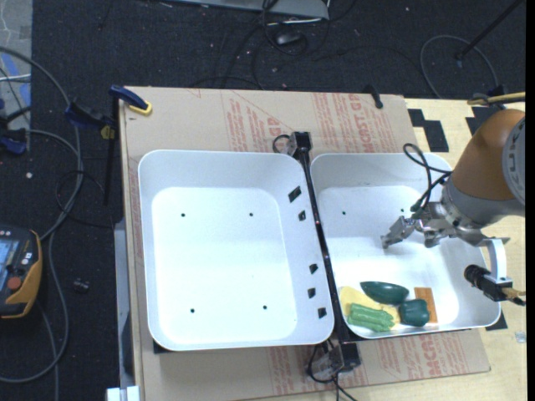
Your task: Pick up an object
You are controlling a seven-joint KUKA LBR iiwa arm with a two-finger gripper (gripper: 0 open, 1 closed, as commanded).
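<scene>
Reaching in from the right, the arm (493, 170) hangs over the right bin (368, 174), its gripper (399, 234) low above the bin's bare middle. Whether the fingers are wide or narrow cannot be told at this size, and nothing shows between them. The objects lie together in the near part of that bin, apart from the gripper: a dark green oval piece (385, 291), a lighter green ridged piece (369, 317) just nearer and to its left, a yellow piece (352, 296) partly under both, a teal lump (414, 312) to the right, and a small orange block (426, 299) touching the lump's far right side. To the left, the left bin (159, 224) sits beside its neighbour. Both bins rest on a cardboard-covered surface (251, 115).
</scene>
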